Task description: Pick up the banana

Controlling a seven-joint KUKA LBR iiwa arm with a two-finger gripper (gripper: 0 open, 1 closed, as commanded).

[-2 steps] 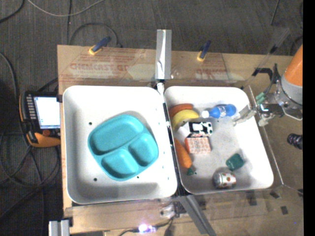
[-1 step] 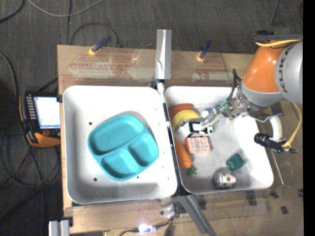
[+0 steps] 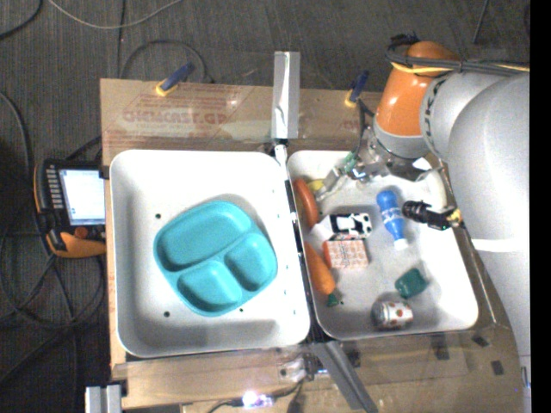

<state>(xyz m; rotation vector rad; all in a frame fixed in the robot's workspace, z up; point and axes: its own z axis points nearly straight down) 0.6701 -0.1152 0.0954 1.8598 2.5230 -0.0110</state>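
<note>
A small patch of yellow, the banana [image 3: 316, 184], shows at the far left corner of the right bin [image 3: 465, 274]. Most of it is hidden by the gripper and by an orange-red oblong thing [image 3: 305, 201] next to it. The gripper [image 3: 343, 173] hangs low over that corner, right beside the banana, under the arm's orange band [image 3: 405, 106]. I cannot make out whether it touches the banana.
The right bin also holds a carrot [image 3: 320, 270], a black-and-white cow toy [image 3: 351, 223], a blue bottle [image 3: 392, 217], a patterned box [image 3: 346, 252], a green block [image 3: 411, 282] and a can [image 3: 393, 314]. A blue divided plate [image 3: 217, 256] lies in the left bin [image 3: 129, 231].
</note>
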